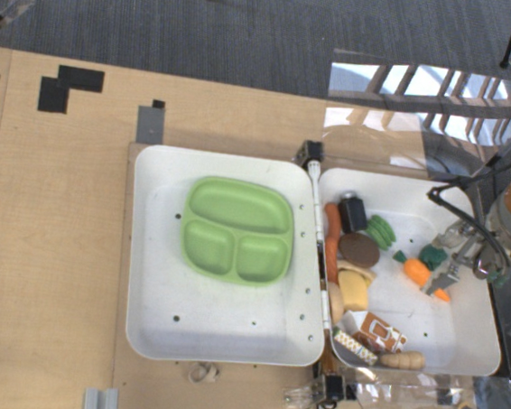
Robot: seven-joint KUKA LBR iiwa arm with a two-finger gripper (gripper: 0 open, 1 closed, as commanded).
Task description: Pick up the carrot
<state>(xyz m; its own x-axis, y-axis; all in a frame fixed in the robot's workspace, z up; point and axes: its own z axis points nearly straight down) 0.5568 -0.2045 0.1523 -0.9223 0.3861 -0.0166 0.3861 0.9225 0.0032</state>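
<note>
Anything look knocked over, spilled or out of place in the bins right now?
Nothing spilled or damaged. The toy food is crowded along the right bin's left wall; the carrot lies apart beside the gripper. The green plate sits flat in the left bin.

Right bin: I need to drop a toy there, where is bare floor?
Bare floor lies along the near right of the shallow white right bin, below the small orange carrot and the pincer. Crowded: its left side, around the round brown cookie.

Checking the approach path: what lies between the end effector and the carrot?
Nothing: in the camera view the end effector sits right beside the carrot, with at most a sliver of bare white bin floor between them.
</note>
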